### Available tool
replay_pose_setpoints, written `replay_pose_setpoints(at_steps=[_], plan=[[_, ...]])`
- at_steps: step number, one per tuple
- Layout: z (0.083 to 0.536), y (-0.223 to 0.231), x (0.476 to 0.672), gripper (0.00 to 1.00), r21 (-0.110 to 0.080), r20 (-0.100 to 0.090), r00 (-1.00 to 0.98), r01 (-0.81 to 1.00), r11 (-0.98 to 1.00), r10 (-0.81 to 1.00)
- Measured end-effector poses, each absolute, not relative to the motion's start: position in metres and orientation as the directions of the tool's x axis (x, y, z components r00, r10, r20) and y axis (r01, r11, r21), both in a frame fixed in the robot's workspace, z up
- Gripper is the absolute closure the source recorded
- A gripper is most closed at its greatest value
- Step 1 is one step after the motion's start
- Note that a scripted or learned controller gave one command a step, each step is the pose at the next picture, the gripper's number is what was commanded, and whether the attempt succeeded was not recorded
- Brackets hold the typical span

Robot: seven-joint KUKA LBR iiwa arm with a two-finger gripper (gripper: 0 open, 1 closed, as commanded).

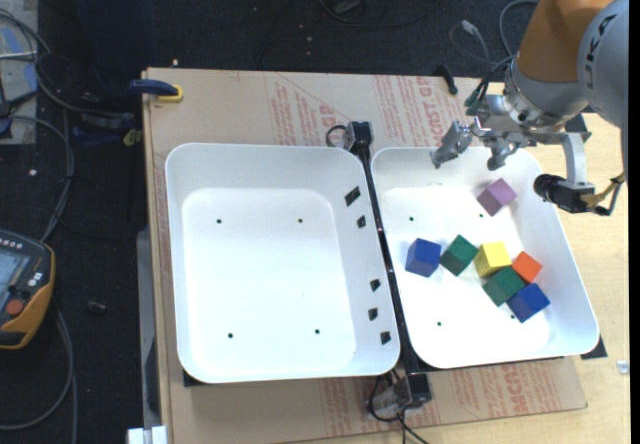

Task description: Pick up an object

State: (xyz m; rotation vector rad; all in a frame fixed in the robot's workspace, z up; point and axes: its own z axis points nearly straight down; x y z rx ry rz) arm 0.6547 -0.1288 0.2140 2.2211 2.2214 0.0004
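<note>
Nearest, toward five o'clock in the right bin (575, 337): a cluster of blocks, namely blue cube (527, 302), dark green (503, 284), orange (526, 266), yellow (492, 257), green (459, 254), blue (423, 257). Farther, at three o'clock, a lone purple block (496, 196). Beyond it, at two o'clock, the gripper (476, 146) hovering with jaws spread, holding nothing. Judged approach stage; next, lowering squarely over one block. Red print on cardboard sheet (300, 102), too faint to read.

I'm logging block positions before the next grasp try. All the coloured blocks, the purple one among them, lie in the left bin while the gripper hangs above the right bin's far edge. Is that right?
One thing is wrong: the camera view shows the blocks, including the purple block, in the right bin, not the left bin. The gripper does hang above the right bin's far edge.
</note>
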Motion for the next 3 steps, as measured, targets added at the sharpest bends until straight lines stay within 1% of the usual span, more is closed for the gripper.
replay_pose_setpoints(at_steps=[1, 2, 3], plan=[[0.098, -0.172, 0.579, 0.00, 0.003, -0.001, -0.002, 1.000, 0.002, 1.000], [0.088, -0.112, 0.630, 0.00, 0.001, 0.001, -0.006, 1.000, 0.006, 1.000], [0.088, -0.149, 0.578, 0.00, -0.001, 0.000, 0.004, 1.000, -0.004, 1.000]])
